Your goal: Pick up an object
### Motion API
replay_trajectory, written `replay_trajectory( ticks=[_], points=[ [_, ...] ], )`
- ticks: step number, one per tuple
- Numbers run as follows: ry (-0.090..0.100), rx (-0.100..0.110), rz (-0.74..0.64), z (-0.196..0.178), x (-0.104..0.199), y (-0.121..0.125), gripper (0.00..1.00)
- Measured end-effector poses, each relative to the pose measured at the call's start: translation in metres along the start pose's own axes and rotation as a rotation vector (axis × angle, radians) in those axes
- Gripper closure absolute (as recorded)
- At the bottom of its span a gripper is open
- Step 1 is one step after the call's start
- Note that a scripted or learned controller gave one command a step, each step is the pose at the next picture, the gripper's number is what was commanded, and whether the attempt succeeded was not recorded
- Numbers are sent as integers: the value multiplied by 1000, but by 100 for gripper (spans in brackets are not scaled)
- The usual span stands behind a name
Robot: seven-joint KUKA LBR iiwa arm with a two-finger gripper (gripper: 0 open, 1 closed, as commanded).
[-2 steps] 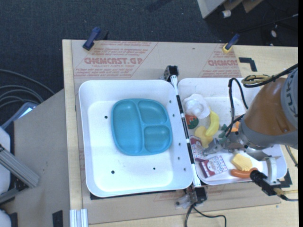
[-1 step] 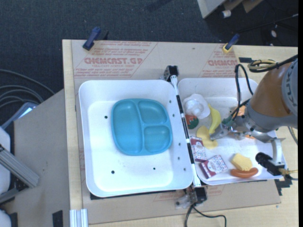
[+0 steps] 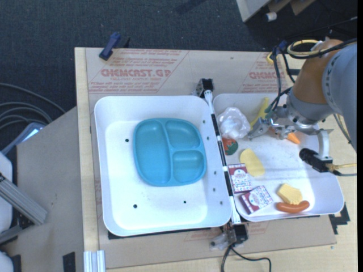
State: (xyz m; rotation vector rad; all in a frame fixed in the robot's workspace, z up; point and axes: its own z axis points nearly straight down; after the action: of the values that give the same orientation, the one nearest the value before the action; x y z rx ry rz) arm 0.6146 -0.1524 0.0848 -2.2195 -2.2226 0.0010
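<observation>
Your pick is not done yet: nothing is lifted, and all objects lie in the right bin [image 3: 334, 194]. The gripper [image 3: 265, 128] sits low at the bin's far side, next to the crumpled clear plastic bag [image 3: 233, 122]; you cannot tell its state from here.

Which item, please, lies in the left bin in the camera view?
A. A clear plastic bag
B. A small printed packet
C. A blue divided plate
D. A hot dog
C: the blue divided plate is what lies in the left bin, while the hot dog, the clear plastic bag and the small printed packets all lie in the right bin.
</observation>
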Motion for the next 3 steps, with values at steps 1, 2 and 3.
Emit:
replay_trajectory(
  ticks=[1, 2, 3],
  points=[
    [61, 97, 3, 3, -40, 39, 0],
    [30, 87, 2, -7, -49, 39, 100],
    [31, 88, 2, -7, -49, 39, 0]
  ],
)
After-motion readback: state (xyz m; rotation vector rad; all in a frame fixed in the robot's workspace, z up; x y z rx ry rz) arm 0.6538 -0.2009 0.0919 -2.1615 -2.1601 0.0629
